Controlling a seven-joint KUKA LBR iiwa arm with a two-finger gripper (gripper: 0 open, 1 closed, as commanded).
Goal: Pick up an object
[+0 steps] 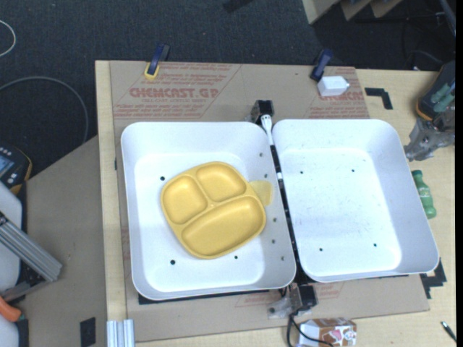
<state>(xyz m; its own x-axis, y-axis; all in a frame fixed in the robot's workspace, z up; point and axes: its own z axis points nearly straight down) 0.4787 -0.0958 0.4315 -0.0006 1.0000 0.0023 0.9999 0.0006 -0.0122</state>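
Observation:
A yellow divided plate (213, 208) with three compartments lies in the left bin (137, 157), a little right of its middle. A small pale yellow piece (261, 191) pokes out from under the plate's right edge. My gripper (428, 142) hangs at the far right, just outside the right bin's (347, 136) upper right corner, well away from the plate. It looks grey and metallic, and nothing shows between its tips.
A green object (424, 194) lies on the bench right of the right bin. A white block (333, 86) and blue clamps (155, 60) sit at the board's far edge. Cables and a small box (329, 332) lie at the front edge.

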